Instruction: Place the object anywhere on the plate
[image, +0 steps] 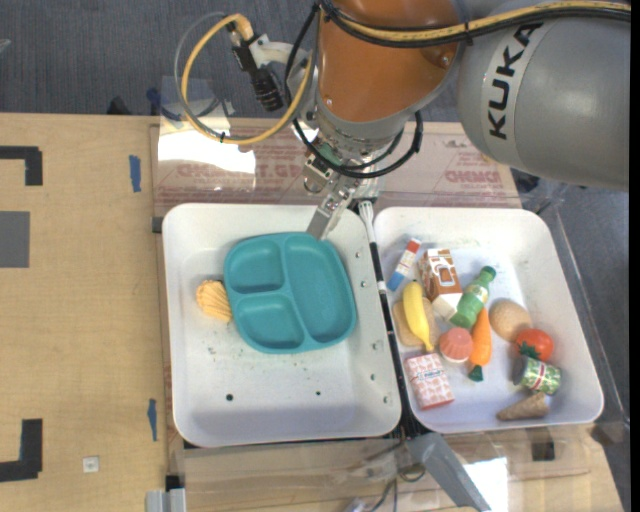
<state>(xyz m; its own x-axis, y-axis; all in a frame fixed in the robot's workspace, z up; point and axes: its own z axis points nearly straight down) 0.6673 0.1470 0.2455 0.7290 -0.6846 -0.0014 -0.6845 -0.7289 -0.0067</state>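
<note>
Gripper (335, 215) hangs over the back rim of the left bin (190, 400), tip just above the far edge of the teal plate (290, 292); can't tell how its tips stand, nothing seen between them. Plate sits directly below and forward of the gripper, three compartments bare. A tan shell-shaped piece (213, 299) lies off to the gripper's lower left, touching the plate's left edge. To its lower right, the right bin (575, 300) holds a banana (417, 313), carrot (481, 340), green bottle (474, 298), tomato (534, 343), small cartons.
</note>
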